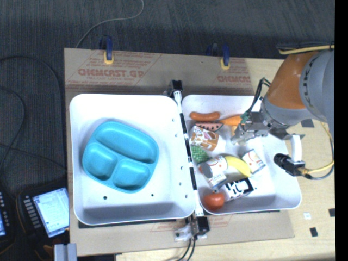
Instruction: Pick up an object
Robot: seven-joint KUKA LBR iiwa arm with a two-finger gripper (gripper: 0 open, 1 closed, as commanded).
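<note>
The right bin [283, 184] holds several small items. A hot dog [205, 115] and a carrot [232, 120] lie at its far end. Below them sit a printed snack pack [204, 139] and a green piece [199, 154]. A banana [237, 165] lies mid-bin beside a can [215, 168] and a small white carton [253, 160]. A black-and-white box [239, 187] and a red tomato [213, 200] sit at the near end. My gripper [243, 134] hangs low over the bin, just below the carrot and above the carton, with nothing visibly in it.
The left bin [81, 200] holds a blue divided plate [119, 155]. The arm with its orange band [288, 83] covers the right bin's far right corner. A black cable connector [285, 162] hangs by the right wall. A device with a screen [46, 211] lies off the bench at lower left.
</note>
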